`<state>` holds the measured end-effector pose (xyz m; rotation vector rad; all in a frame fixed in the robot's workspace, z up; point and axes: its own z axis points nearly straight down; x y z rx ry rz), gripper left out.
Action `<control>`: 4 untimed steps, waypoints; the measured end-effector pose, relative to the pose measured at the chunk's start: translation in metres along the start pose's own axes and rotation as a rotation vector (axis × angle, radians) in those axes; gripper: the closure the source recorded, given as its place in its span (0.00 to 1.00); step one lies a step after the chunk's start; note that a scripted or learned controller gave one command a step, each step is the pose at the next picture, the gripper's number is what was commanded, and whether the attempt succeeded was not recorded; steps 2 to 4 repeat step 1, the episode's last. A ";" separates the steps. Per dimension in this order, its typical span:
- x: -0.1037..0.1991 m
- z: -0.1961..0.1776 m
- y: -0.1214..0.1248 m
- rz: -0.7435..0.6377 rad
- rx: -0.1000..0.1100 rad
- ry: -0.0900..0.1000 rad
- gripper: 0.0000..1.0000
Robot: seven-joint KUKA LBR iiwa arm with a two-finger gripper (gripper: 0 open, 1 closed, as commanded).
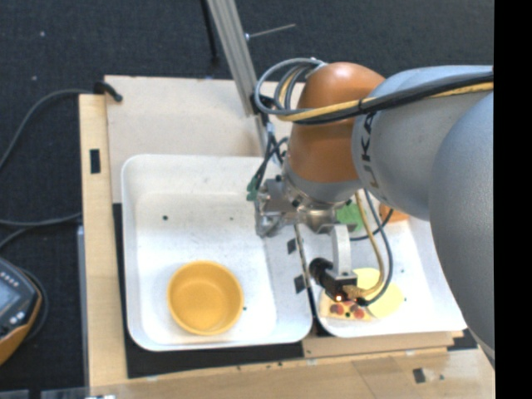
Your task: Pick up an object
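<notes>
Bench [166,115] w/ 2 white bins [191,194]; yellow bowl [205,298] at front of view-left bin, apart from gripper [278,210] by bins' shared wall. Gripper state: can't tell. Best: straddle bowl rim, descend slow.

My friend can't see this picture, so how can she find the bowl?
Find the two white bins side by side and take the left bin. Near its front edge sits a round yellow bowl, open side up. It sits alone; the other coloured bits crowd the right bin under the arm.
</notes>
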<state>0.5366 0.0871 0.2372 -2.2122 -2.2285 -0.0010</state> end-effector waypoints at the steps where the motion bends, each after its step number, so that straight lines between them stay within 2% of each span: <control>1: -0.003 -0.001 0.001 0.006 -0.002 -0.001 0.00; 4: -0.003 -0.001 0.001 0.006 -0.002 -0.001 0.00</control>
